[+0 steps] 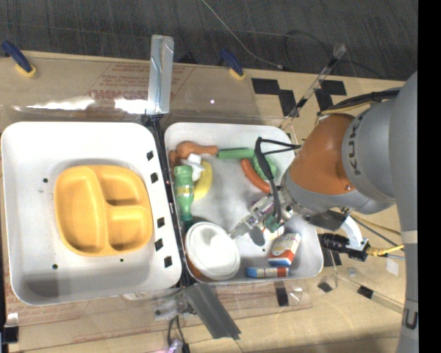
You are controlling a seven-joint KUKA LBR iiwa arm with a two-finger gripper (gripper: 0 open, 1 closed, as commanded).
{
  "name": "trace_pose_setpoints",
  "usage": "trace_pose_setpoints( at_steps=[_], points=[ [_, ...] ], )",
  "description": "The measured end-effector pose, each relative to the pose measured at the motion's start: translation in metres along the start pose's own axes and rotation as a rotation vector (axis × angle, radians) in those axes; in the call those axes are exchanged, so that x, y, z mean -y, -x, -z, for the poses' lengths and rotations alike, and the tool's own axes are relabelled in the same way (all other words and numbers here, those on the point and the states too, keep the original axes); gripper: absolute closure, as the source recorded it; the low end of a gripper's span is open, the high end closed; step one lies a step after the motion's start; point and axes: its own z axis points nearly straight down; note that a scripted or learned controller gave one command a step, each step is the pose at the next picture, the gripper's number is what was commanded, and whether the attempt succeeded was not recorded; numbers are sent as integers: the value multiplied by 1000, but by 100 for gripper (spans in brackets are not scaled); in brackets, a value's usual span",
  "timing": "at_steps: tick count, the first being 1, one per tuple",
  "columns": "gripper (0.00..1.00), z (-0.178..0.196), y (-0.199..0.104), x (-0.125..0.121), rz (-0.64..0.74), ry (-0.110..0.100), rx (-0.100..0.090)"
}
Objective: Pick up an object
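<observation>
My gripper [248,233] hangs low in the right bin [228,132], over its white floor just right of a white bowl [212,249]. Its fingers stand apart with nothing between them. Around it lie a green bottle [183,190] beside a yellow piece [203,182], an orange sausage-shaped toy [253,175], a green stick [235,153], a brown-and-white toy [192,151], a small white and red box [284,248] and a tube [265,272]. The arm's orange band [322,164] covers the bin's right side.
The left bin [29,197] holds a yellow divided tray [103,208]. Black cables [268,147] loop over the right bin's far side. Tape and clips mark the cardboard bench [73,76] around the bins.
</observation>
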Motion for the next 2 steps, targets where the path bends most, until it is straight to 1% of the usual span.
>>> trace_pose_setpoints(
  at_steps=[1,2],
  points=[
    [0,-1,3,-31,-364,-3,0],
    [0,-1,4,23,-269,-3,0]
  ],
)
